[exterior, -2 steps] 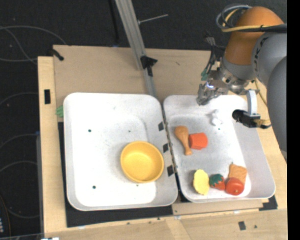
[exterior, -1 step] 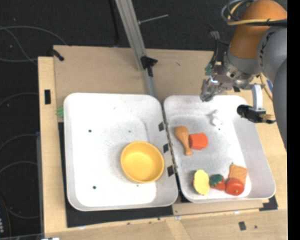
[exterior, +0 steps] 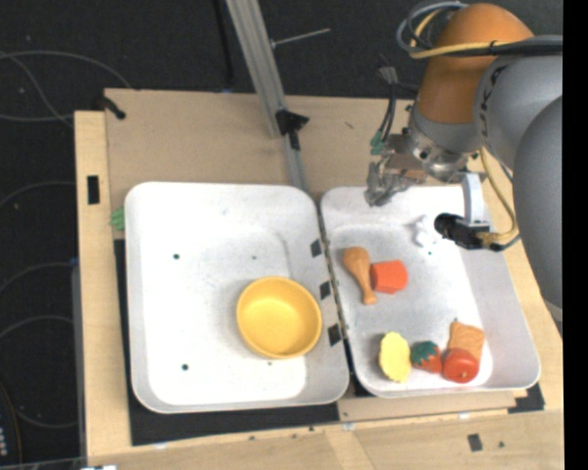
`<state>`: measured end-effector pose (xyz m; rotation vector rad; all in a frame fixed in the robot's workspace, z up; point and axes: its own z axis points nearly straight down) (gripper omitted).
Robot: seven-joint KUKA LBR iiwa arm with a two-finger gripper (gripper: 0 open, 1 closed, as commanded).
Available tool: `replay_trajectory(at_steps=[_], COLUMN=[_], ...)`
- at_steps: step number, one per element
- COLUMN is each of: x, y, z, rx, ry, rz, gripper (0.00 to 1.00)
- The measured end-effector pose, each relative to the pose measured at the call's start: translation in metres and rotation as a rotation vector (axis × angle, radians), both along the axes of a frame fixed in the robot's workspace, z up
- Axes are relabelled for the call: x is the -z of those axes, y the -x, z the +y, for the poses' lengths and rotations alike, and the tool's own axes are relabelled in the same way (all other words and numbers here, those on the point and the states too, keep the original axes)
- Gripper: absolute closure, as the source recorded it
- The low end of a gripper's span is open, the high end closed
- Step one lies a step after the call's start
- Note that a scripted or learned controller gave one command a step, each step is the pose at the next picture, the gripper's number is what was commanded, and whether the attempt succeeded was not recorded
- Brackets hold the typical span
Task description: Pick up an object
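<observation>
My tool (exterior: 380, 192) hangs over the far edge of the right bin (exterior: 490, 292), near that bin's far left corner, at the end of my grey arm (exterior: 529, 96) with its orange band (exterior: 461, 62). The arm comes in from the right of the view. The tool is small and dark against the white rim, and I cannot tell its state from this angle. Nothing shows between its tips.

The worktop (exterior: 176, 135) is a tan board carrying two shallow white bins side by side. The left bin (exterior: 196, 233) holds a yellow bowl (exterior: 278, 317), upright, near its right wall and toward the near side.

The things I could pick lie in the right bin, apart from my tool. A tan drumstick-shaped toy (exterior: 360, 272) lies close to the left wall, touching an orange block (exterior: 389, 277) on its right. Along the near edge sit a yellow piece (exterior: 395, 356), a small green piece (exterior: 426, 351), a red round piece (exterior: 460, 365) and a tan-orange piece (exterior: 466, 337) just behind it, all crowded together.

A metal pole (exterior: 260, 67) slants up from the worktop behind the bins.
</observation>
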<state>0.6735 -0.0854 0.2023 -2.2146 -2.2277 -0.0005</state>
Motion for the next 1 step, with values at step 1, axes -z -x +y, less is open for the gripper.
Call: replay_trajectory(at_steps=[1], x=[-0.0134], y=[-0.0019], z=[0.0574], rx=[-0.002], ry=[-0.002], rz=[-0.003], gripper=[1.0])
